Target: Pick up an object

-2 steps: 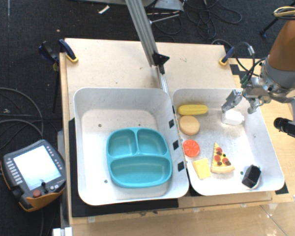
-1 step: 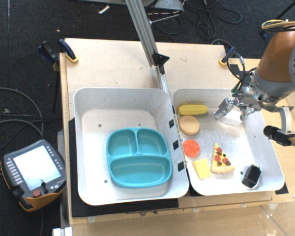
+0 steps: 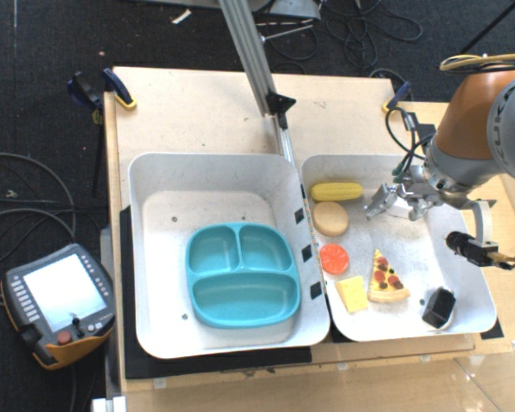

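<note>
Yellow corn (image 3: 336,191) lay just left of the end effector (image 3: 393,201), fingers spread and pinching nothing, so a square descent over it looked wisest.

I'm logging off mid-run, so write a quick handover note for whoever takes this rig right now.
Gripper: over the right bin, near its upper part, holding nothing that shows.
Right bin holds: corn cob, round bun, tomato slice, cheese wedge, pizza slice, black block.
Left bin: teal divided tray.
Done: nothing lifted.
Left: pick one object; the corn cob and bun lie nearest.
</note>
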